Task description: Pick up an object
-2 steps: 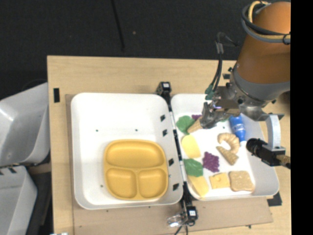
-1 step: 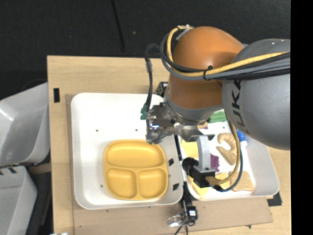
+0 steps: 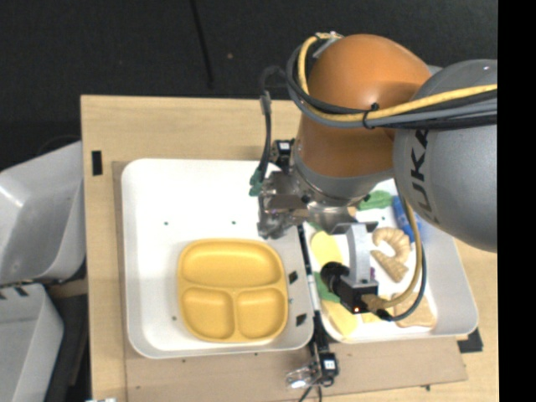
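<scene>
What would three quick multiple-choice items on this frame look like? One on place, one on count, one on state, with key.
1. Where does the yellow tray lie?
A. In the left bin
B. In the right bin
C. On the bare bench

2. How many compartments does the yellow tray have?
A. Two
B. Three
C. Five

3. How does the yellow tray sit?
A. Flat, open side up
B. Flipped, underside up
C. Standing on its edge

Key:
1 A: it rests on the floor of the left bin, toward the front, while the arm hangs over the right bin.
2 B: one long compartment at the back and two smaller ones in front.
3 A: its hollows face the camera and its rim lies level.
</scene>
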`<state>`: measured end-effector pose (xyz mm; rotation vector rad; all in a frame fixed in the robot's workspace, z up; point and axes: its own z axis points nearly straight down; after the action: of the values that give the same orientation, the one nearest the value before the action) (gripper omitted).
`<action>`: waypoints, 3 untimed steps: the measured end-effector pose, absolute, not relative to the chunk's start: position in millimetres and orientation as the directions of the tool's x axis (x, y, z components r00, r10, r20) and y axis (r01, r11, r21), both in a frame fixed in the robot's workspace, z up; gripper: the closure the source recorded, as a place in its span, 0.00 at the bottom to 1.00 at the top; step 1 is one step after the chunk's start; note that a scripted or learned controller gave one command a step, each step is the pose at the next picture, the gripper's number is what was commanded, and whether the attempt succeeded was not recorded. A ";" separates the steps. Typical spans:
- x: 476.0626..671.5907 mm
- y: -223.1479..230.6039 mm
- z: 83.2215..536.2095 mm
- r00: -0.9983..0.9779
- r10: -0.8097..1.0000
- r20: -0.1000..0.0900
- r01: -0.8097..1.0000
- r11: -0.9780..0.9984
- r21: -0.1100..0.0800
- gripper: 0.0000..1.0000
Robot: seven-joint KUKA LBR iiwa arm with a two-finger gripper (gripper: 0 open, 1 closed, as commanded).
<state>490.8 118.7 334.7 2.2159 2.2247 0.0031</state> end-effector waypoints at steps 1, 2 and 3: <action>491.5 118.1 344.6 -0.008 1.000 0.000 1.000 0.008 0.002 1.00; 492.2 117.4 354.6 -0.015 1.000 -0.001 1.000 0.015 0.002 1.00; 492.9 116.9 364.6 -0.023 1.000 -0.002 1.000 0.023 0.002 1.00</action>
<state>492.9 116.9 364.6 2.1938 2.2447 -0.0004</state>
